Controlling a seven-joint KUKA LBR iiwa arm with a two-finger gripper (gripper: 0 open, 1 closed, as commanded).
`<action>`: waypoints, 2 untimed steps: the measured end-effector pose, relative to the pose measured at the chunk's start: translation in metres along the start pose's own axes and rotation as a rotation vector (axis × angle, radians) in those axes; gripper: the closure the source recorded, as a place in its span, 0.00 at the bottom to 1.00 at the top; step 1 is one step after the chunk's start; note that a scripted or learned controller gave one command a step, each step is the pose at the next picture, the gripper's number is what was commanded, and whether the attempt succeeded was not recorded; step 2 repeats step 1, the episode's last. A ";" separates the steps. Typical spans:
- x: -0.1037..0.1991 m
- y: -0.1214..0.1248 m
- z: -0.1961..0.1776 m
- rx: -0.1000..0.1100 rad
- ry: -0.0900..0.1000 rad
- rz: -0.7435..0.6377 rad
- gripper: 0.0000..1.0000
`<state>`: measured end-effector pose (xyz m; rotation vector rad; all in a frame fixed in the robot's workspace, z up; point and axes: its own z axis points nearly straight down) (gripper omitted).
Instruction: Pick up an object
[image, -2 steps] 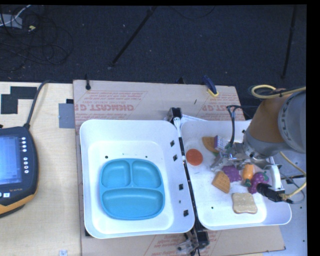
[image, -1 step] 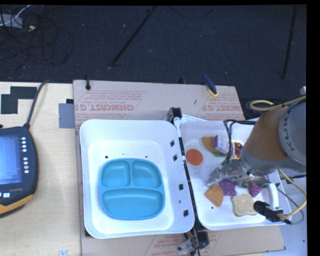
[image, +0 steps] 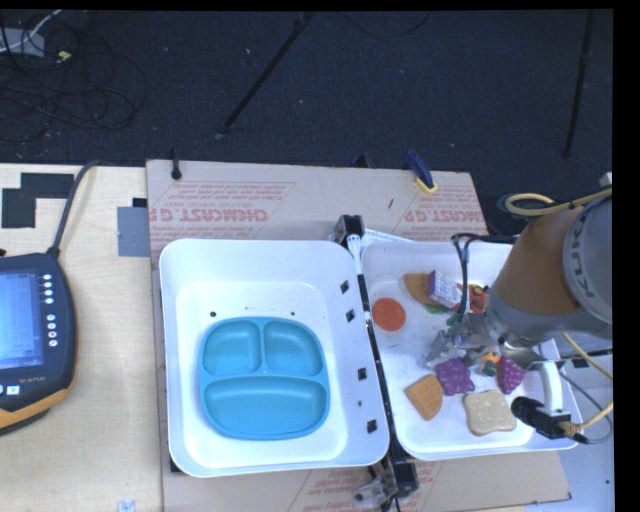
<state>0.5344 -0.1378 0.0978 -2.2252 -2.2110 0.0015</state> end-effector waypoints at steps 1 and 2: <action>0.082 0.018 -0.095 -0.010 0.000 -0.015 1.00; 0.082 0.018 -0.095 -0.010 0.000 -0.015 1.00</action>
